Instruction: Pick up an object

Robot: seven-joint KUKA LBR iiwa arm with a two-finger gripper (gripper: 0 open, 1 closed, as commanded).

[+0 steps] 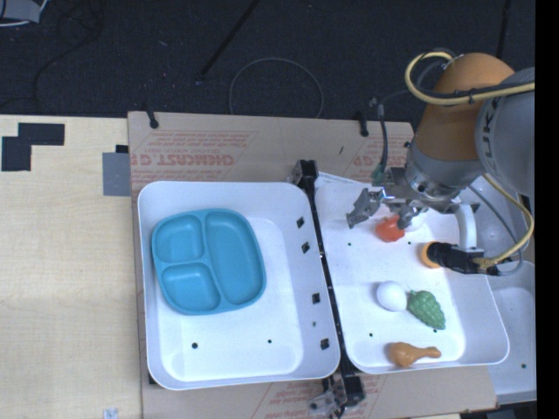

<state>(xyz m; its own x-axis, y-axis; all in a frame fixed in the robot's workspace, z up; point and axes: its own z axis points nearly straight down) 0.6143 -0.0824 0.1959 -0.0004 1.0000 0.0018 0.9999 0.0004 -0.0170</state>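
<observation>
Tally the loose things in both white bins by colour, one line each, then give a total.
Blue: 1, the three-compartment plastic tray
Red: 1, the small round item
White: 1, the egg
Green: 1, the bumpy bunch
Orange-brown: 1, the drumstick-shaped toy
Total: 5

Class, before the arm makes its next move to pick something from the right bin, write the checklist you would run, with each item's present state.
1. Gripper is over the right bin: ok.
2. Jaws spread to take an object: ok, they look open.
3. Red object sits just below the gripper: ok.
4. Red object already between the jaws: not ok, nothing seen gripped.
5. White egg, green piece and drumstick lie away from the gripper: ok.
6. Height above the red object: cannot tell.
</observation>
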